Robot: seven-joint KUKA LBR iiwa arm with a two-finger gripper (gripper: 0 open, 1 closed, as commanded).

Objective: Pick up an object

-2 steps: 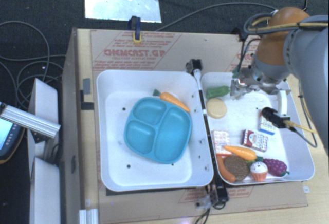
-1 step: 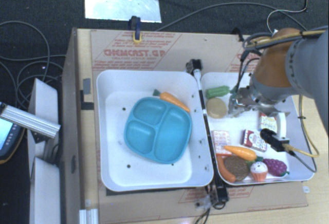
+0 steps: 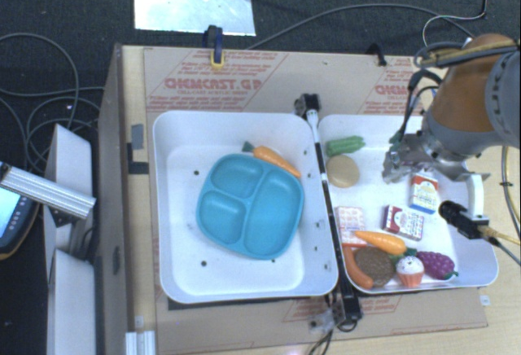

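My gripper point(image 3: 398, 165) hangs low over the upper right part of the right bin point(image 3: 485, 264), under the grey arm with the orange band. It is just left of a small blue-and-white carton point(image 3: 424, 193) and right of a tan round biscuit point(image 3: 343, 172). A green pickle point(image 3: 345, 145) lies at the bin's back. Toward the front lie a red box point(image 3: 404, 222), a pink-and-white packet point(image 3: 350, 219), a carrot point(image 3: 381, 241), a brown patty point(image 3: 374, 263), a cupcake point(image 3: 409, 270) and purple grapes point(image 3: 436, 265). I see nothing held in the gripper.
The left bin point(image 3: 175, 182) holds a blue divided plate point(image 3: 251, 205) and an orange carrot point(image 3: 275, 158) at the plate's back edge. A black clamp point(image 3: 308, 107) sits where the bins meet. Cables run behind the bench and around the arm.
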